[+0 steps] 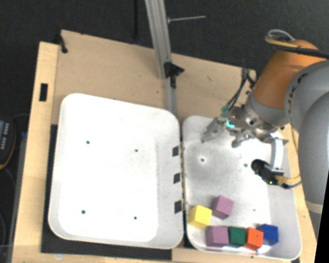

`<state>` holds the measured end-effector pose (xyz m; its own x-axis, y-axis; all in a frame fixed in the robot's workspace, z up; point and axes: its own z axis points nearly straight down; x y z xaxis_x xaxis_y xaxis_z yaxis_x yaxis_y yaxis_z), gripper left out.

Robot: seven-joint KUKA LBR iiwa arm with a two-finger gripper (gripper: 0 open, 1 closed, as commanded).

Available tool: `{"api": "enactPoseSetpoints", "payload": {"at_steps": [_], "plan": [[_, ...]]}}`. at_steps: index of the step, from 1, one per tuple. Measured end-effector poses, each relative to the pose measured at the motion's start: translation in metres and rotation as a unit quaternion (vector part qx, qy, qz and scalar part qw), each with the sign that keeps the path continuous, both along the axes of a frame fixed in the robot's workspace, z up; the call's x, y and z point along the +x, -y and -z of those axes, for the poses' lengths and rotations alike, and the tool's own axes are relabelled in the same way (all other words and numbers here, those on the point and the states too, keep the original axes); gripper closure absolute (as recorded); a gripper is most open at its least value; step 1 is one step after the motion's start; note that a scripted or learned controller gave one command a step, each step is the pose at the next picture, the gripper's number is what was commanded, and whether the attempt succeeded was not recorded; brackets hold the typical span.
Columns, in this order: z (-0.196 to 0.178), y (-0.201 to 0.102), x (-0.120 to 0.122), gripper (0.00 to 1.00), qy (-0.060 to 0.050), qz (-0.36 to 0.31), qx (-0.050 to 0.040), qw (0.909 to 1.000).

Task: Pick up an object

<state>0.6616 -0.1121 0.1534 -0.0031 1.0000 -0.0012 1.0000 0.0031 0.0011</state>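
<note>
- The gripper (223, 132) hangs over the far end of the right bin (284, 198); its two fingers stand apart, with nothing between them.
- The blocks lie well below it at the near wall: purple block (223, 206), yellow block (201, 216), then a tight row.
- I judge the purple block is easiest, because it has free sides.
- No readable writing.

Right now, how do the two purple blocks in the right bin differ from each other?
The upper purple block stands alone farther from the bin's near edge, turned at an angle; the lower purple block sits squarer, at the left end of the row along the near wall, right beside the green block. The yellow block lies between them, to their left. Both are the same purple and similar in size, in the right bin.
</note>
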Motion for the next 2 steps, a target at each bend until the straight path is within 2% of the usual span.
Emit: {"api": "enactPoseSetpoints", "payload": {"at_steps": [2], "plan": [[-0.0001, 0.0005, -0.0001, 0.0, 0.0, -0.001, -0.0008, 1.0]]}}
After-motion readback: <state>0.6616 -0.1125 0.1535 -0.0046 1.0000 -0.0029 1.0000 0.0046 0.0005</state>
